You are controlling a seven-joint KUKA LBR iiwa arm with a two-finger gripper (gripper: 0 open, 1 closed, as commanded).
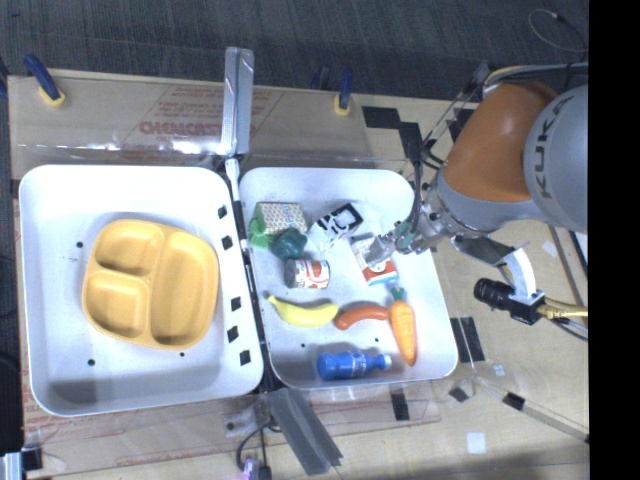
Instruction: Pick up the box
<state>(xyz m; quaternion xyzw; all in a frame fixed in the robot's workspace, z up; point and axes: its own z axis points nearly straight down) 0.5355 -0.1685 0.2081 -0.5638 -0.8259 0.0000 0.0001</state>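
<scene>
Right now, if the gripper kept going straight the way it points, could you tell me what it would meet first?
The gripper reaches in from the right, aimed left and down into the right bin. Most likely it would first meet the small red and white carton directly beneath it, though depth is hard to judge from this slanted view.

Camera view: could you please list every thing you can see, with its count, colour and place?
Bins: 2, white, side by side on the bench.
Tray: 1, yellow, left bin.
Box: 1, green patterned, right bin, top left.
Teal object: 1, just below the box.
Can: 1, grey and red, right bin, middle.
Black-and-white packet: 1, right bin, top.
Carton: 1, red and white, beside the gripper.
Banana: 1, yellow.
Chili: 1, red-orange.
Carrot: 1, orange.
Bottle: 1, blue, near edge.
Arm: 1, grey and orange, right.
Gripper: 1, over the right bin.
</scene>
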